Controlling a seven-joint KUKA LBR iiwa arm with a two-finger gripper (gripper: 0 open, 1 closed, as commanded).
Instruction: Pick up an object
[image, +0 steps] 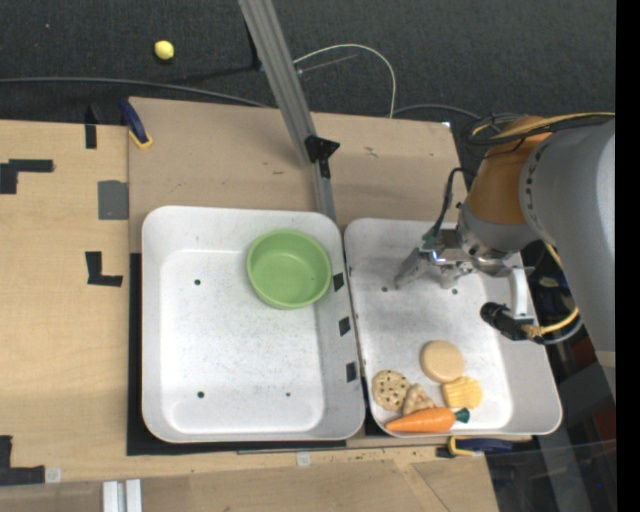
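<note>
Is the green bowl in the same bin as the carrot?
No, the green bowl sits in the left bin, while the carrot lies in the right bin.

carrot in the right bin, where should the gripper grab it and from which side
Grip the carrot across its orange body near the middle, coming straight down from above. It lies flat along the right bin's near wall, tip to the left and green top to the right, so the fingers should close across its narrow width. The cracker and yellow piece crowd its far side, so a clean fit is uncertain.
</note>
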